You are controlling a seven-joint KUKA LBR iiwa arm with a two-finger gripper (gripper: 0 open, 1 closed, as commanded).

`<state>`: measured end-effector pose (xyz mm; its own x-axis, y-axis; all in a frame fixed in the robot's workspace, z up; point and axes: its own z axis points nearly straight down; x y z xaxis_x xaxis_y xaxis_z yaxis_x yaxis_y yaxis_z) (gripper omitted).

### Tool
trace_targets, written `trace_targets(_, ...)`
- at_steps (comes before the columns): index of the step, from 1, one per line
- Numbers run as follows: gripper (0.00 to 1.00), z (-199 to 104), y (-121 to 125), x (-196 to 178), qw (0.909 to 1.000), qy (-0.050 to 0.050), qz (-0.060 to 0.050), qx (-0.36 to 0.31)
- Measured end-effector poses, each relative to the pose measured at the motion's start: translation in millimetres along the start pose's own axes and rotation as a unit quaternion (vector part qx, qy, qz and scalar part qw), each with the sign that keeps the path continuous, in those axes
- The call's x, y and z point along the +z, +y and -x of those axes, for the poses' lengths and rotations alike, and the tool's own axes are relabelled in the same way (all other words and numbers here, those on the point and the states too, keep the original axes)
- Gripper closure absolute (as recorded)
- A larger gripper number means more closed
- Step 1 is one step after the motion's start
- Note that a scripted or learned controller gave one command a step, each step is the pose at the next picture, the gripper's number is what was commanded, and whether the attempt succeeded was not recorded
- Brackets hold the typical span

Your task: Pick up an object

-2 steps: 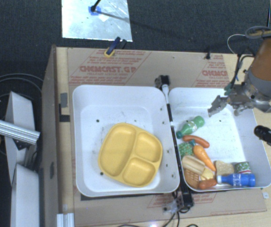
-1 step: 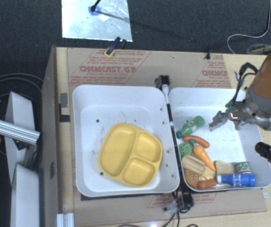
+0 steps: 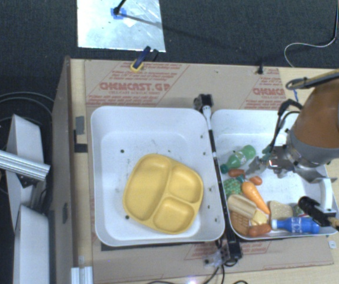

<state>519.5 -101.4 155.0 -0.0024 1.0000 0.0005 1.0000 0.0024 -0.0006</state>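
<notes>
My gripper (image 3: 262,164) hangs low over the right bin (image 3: 258,126), in the middle of a heap of toy food. A green bottle (image 3: 242,156) lies just left of it. An orange carrot (image 3: 255,195) lies just below it. A small red piece (image 3: 236,173) and a green leafy piece (image 3: 233,186) sit by the bin's left wall. Nearer the front are a brown bread block (image 3: 241,206), a toast slice (image 3: 280,210), a sausage (image 3: 258,231) and a blue bottle (image 3: 293,224). Nothing shows held in the gripper.
The left bin (image 3: 116,129) holds a yellow divided tray (image 3: 163,192). A black divider rail (image 3: 214,158) runs between the two bins. The far half of the right bin is bare white floor.
</notes>
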Motion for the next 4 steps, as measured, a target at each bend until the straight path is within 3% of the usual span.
trace_targets(1,0.00,-5,2,66,1.0000,0.001,0.005,0.000)
trace_targets(2,0.00,-12,-23,65,0.9999,-0.005,0.013,0.004)
trace_targets(3,0.00,7,67,70,1.0000,-0.001,0.002,0.000)
trace_targets(4,0.00,-11,26,71,1.0000,0.000,0.000,0.000)
